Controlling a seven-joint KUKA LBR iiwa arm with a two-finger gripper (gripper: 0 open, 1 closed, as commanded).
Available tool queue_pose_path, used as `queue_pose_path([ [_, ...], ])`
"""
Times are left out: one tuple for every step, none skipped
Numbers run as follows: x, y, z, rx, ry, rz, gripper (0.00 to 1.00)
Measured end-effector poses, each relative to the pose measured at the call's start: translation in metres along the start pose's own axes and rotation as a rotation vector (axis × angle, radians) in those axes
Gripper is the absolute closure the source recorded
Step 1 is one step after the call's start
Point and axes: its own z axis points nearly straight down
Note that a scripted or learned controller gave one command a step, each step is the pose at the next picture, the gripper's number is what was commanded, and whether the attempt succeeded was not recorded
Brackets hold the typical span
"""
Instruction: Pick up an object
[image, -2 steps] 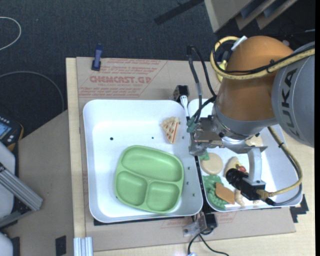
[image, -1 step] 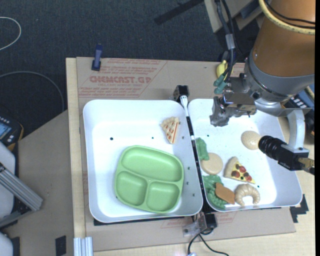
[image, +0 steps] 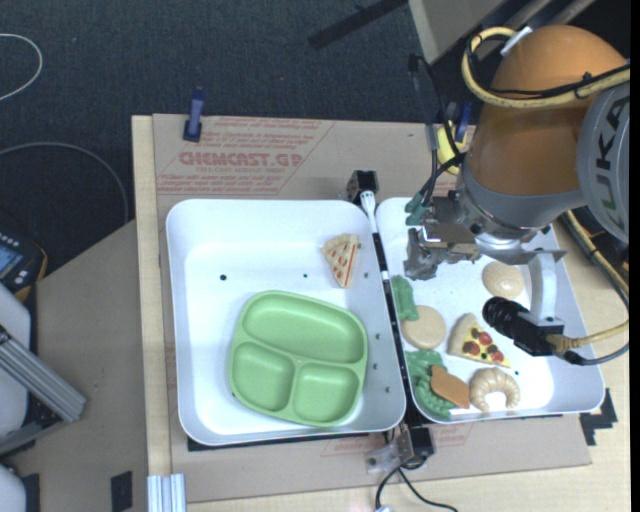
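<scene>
- Nearest the camera, along the near wall of the right bin (image: 545, 408), lie a croissant (image: 495, 388) and a leafy green piece (image: 422, 378) with an orange-brown slab (image: 450, 386) resting on it. They sit tight together, so I judge them poor first choices.
- Just behind them are a pizza slice (image: 478, 340) and a round biscuit (image: 424, 326). Both are flat and low, and a pinch from above would likely slide off them.
- In the left bin (image: 210, 260) a green divided plate (image: 300, 355) takes up the near half. It is broad and awkward to grasp.
- A green strip (image: 402, 298) lies against the right bin's left wall, just beside the biscuit. It is the thing closest to the pincer (image: 425, 258), which hangs over the bin's far left part, holding nothing I can see. Whether the pincer is spread or pressed together I cannot tell.
- To do this step well, come straight down with the pincer across the strip's narrow width, clear of the wall and the biscuit.
- Farther back sit a pale roll (image: 503, 278) and, in the left bin, a waffle wedge (image: 342, 258).
- The worktop (image: 240, 150) runs on beyond both bins.
</scene>
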Motion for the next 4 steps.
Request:
queue_pose_path([
  [0.042,0.009,0.034,-0.004,0.002,-0.006,1.0],
  [0.068,-0.035,-0.075,-0.019,0.006,-0.01,1.0],
  [0.062,-0.033,-0.1,-0.015,0.002,-0.005,1.0],
  [0.026,-0.034,-0.028,0.0,0.0,0.001,1.0],
])
